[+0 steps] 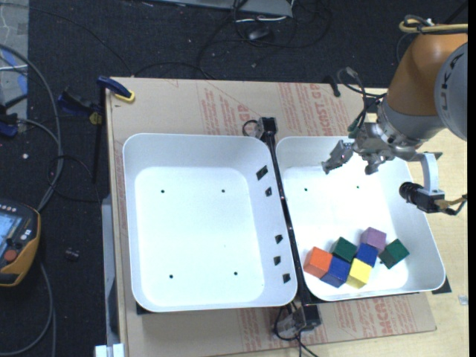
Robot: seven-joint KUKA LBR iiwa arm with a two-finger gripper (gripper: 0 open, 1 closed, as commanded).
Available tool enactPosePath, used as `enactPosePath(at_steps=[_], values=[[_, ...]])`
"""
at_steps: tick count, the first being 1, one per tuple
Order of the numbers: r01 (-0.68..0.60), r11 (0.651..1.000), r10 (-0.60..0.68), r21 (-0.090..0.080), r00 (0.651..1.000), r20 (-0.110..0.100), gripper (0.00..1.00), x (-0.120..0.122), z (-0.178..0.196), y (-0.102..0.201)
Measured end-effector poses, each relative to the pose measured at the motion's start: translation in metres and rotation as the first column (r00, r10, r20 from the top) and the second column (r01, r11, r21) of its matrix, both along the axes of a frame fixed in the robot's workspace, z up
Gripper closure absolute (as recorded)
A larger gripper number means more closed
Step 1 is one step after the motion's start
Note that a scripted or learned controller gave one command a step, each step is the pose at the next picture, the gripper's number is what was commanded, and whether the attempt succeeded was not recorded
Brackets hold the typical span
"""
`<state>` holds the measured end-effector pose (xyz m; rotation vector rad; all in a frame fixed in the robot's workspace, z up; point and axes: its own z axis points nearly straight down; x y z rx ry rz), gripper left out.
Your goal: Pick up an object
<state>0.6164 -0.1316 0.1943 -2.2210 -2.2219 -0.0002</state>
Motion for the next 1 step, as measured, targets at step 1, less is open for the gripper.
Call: enactPosePath(at_steps=[1], values=[[0.006, 1.0, -0.006, -0.001, 1.0, -0.005, 0.0, -0.0462, -0.0475, -0.0647]])
